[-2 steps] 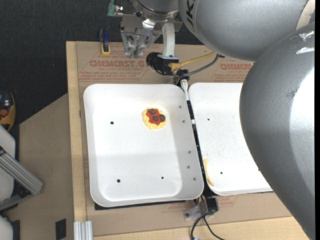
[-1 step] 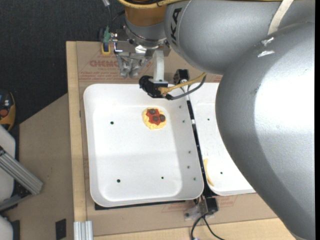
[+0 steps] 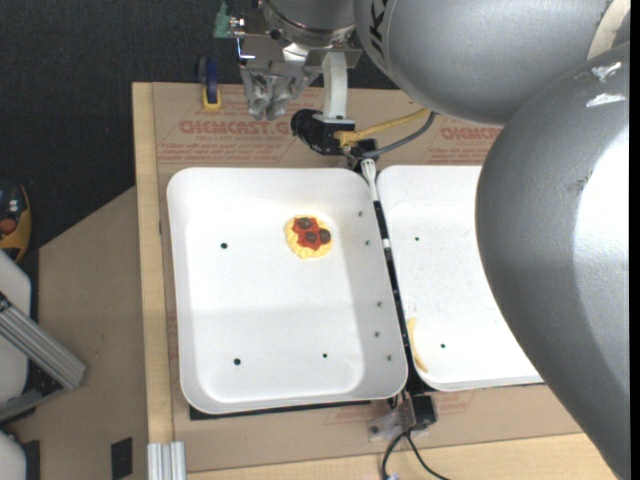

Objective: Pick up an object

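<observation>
A small round yellow toy (image 3: 309, 237), topped with red and dark spots like a little pizza, lies flat in the left bin (image 3: 210, 298), a bit behind its middle. My gripper (image 3: 270, 96) hangs high over the cardboard just beyond the left bin's far rim, up and to the left of the toy and well apart from it. Nothing shows in its grasp.
The right bin (image 3: 450, 268) is largely covered by the big grey arm (image 3: 560, 218). A pale yellow object (image 3: 413, 346) peeks out at that bin's near-left edge. A blue and yellow clamp (image 3: 210, 83) sits at the board's back edge, left of the gripper.
</observation>
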Robot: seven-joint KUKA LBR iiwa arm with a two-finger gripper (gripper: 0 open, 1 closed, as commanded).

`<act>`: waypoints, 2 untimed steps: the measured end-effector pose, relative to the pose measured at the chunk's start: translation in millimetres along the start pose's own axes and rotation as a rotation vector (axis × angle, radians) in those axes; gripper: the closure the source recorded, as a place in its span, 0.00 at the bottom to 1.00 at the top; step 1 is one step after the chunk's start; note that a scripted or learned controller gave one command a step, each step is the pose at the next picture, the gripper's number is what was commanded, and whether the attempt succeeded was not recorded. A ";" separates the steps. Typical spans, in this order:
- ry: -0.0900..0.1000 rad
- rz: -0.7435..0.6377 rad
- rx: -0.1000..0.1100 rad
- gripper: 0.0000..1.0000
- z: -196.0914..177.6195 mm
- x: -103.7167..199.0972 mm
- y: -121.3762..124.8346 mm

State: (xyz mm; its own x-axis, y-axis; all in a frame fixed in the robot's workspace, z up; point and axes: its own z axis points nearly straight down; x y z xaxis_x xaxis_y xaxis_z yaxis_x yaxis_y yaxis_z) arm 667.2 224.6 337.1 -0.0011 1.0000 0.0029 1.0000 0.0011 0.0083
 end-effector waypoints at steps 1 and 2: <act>-0.005 0.001 0.015 1.00 65.4 -0.1 -2.4; 0.000 0.000 0.000 1.00 -6.3 0.0 0.1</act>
State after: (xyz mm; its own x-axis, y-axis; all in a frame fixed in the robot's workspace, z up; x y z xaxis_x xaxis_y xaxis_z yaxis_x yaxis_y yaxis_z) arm 667.2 224.6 343.4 -0.0011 1.0000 0.0031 1.0000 0.0011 0.0086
